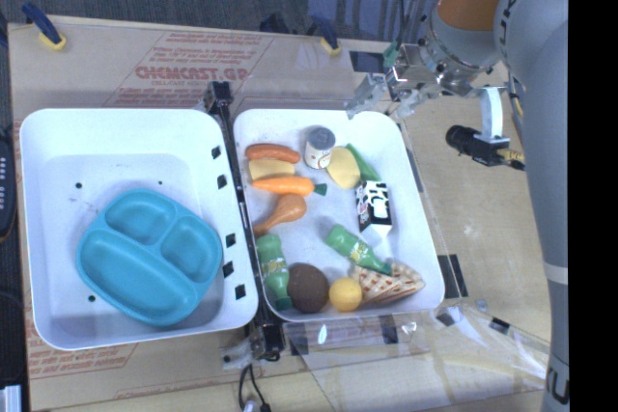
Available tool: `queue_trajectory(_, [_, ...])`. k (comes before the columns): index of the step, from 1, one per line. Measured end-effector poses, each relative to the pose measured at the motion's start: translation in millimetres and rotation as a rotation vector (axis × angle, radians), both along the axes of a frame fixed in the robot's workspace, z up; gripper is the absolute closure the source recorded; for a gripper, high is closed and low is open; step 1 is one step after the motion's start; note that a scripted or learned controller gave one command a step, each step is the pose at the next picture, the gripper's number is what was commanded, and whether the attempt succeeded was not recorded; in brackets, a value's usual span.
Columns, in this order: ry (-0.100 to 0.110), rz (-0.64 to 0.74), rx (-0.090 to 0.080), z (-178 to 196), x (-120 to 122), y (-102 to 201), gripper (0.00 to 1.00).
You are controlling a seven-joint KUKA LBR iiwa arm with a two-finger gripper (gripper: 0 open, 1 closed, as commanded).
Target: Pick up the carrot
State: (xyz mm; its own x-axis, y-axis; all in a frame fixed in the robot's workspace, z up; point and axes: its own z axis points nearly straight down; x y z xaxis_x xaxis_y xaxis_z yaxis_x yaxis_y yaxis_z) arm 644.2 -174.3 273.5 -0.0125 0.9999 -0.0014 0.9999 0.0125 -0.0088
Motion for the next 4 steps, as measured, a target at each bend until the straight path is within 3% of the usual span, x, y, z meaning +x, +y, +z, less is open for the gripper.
queue_trajectory(1, [0.002,-0.125,0.002,-183,-21,29,0.0])
queue_trajectory(2, [0.003,-0.161,0.001,-183,-98,56,0.0])
queue_trajectory(3, [-0.001,-0.188,0.001,-179,-158,81,0.0])
queue_trajectory(4, [0.004,-0.173,0.0,-170,-158,82,1.0])
